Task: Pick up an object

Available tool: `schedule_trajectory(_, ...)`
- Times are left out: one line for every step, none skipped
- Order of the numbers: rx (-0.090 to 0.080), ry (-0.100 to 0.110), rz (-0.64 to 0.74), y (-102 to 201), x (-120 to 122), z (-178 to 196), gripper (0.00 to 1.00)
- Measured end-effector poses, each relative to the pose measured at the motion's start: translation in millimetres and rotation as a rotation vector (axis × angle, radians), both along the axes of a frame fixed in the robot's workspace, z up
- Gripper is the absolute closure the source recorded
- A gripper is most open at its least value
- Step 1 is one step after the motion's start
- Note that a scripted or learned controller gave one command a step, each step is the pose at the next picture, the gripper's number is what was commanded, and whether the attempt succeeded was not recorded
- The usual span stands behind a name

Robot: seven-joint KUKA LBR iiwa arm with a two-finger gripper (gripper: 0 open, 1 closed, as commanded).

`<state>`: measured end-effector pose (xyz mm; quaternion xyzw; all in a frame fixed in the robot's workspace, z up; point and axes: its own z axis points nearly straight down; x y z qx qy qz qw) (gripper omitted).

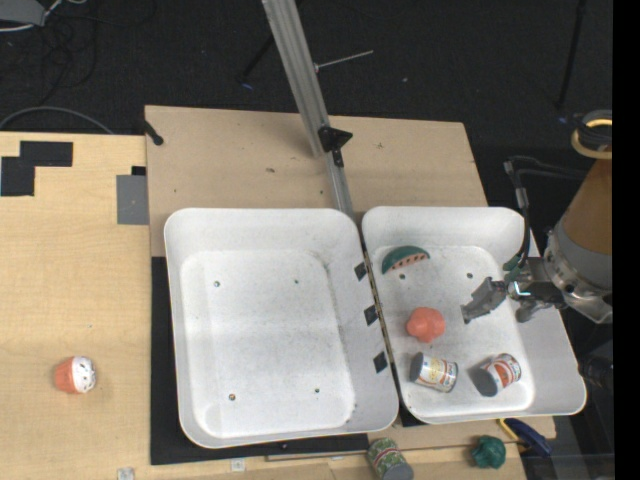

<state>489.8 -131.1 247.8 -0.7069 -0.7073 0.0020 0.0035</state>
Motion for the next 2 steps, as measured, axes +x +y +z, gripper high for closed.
schedule_trajectory(-0.001,-0.005,-0.003,-1.1,0.6,2.0,0.00)
schedule_trajectory(0.000,0.002,0.000,0.5,-2.1,-62.1,0.00)
